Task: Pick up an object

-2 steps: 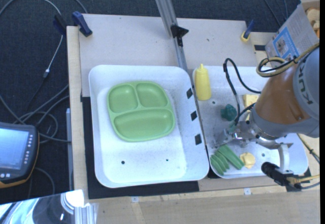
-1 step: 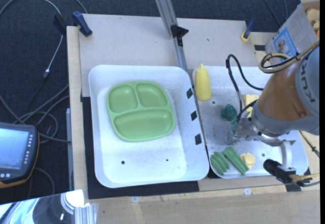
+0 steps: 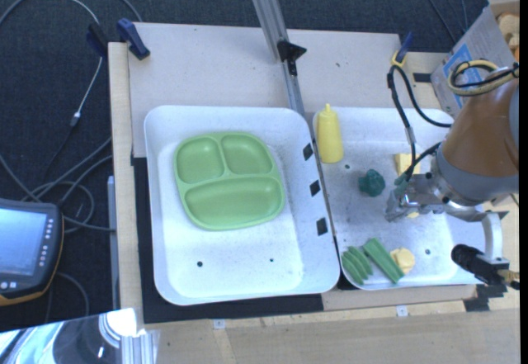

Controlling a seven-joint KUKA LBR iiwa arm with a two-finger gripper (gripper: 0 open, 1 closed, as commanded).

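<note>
The gripper (image 3: 402, 207) hangs low at centre right over the right bin (image 3: 429, 119), beside the teal object (image 3: 372, 182), seemingly for a grab.

Grey arm (image 3: 483, 148) (orange band above wrist), black cables, seemingly metallic gripper (image 3: 403, 207).

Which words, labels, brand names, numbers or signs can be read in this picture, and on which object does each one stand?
No text can be read here.
Blue-and-white package at the right edge: printing is present, but too blurred to read.
Screen of the handheld device at the left edge: lit, but too small to read.
Yellow bottle in the right bin: no label visible.
</note>
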